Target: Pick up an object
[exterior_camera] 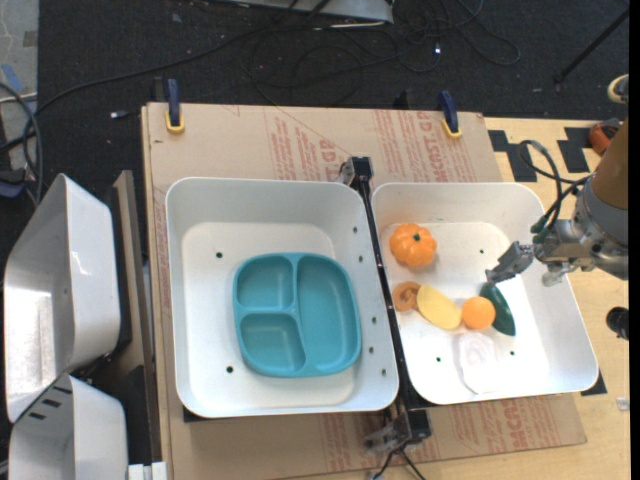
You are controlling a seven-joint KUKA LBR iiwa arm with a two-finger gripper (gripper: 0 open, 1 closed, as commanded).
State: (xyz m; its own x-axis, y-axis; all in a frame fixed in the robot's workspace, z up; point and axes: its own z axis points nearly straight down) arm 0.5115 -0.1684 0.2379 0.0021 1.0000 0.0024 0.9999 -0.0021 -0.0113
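The right bin (555,298) holds a small orange pumpkin (413,245), a pale yellow piece (438,308), an orange ball (478,313), a small brown-orange item (406,295), a dark green object (502,317) and a white object (478,358). My gripper (503,267) reaches in from the right and hangs over the bin's right half, just above and to the right of the orange ball and the green object. Nothing is seen held in it.
The left bin (200,268) contains a teal divided plate (297,313). A black divider (378,268) runs between the bins. White tubs (60,288) stand off the bench to the left, and cables (300,58) lie on the dark floor behind.
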